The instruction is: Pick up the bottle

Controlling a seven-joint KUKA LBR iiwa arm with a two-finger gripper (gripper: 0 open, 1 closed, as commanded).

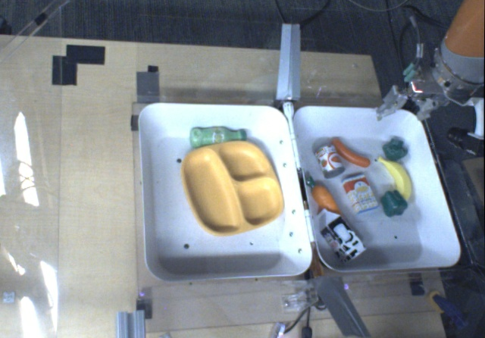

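Green bottle (pixel 217 135): one, left bin (pixel 151 200), touching yellow tray (pixel 231 185)
Right bin (pixel 432 242): one banana (pixel 399 177), two carrots (pixel 351 152)
Pincer (pixel 405 101): grip state unclear, over right bin's far rim

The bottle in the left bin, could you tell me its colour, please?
Green, seen in the camera view: the bottle.

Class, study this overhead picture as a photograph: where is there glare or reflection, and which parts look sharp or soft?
Camera view: pale streaks of reflection lie on the clear sheet over the bench's left side; the white bins are evenly lit with faint shadows; the green bottle and yellow tray read clearly, while the gripper at the right bin's far corner looks soft and slightly blurred.
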